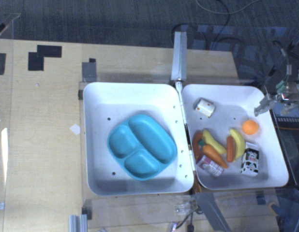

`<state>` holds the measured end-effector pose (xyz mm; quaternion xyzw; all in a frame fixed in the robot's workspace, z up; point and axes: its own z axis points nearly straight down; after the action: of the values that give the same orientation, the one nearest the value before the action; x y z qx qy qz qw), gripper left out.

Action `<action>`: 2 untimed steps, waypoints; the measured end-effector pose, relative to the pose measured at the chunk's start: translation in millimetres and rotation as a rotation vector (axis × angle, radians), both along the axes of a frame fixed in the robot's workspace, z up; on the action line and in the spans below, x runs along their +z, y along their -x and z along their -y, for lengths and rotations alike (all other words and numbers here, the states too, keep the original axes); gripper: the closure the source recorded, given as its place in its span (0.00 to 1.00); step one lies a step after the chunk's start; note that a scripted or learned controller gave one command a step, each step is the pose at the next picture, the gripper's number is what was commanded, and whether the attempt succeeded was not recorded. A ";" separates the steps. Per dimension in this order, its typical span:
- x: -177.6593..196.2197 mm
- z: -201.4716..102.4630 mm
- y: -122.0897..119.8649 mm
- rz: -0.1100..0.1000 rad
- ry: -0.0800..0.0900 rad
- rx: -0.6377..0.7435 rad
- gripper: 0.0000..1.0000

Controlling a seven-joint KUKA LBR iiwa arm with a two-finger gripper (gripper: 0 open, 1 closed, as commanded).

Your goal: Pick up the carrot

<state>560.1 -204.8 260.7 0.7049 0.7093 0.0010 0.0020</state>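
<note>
Left bin: blue plate lying in the middle. Right bin: carrot low near the left wall, tucked just under a banana, above a packet. Farther right, orange ball. Gripper over the right rim, well apart from carrot; grip impossible to tell.

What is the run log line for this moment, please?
pincer: over right bin's far right rim | carrot: in right bin, untouched | divided plate: left bin
</note>
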 end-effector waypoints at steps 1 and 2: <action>-171.4 -38.9 30.4 0.008 0.001 0.021 0.00; -171.3 -0.2 47.4 0.010 -0.001 0.020 0.00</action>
<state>512.7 -204.6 89.4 0.6979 0.7162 0.0047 0.0051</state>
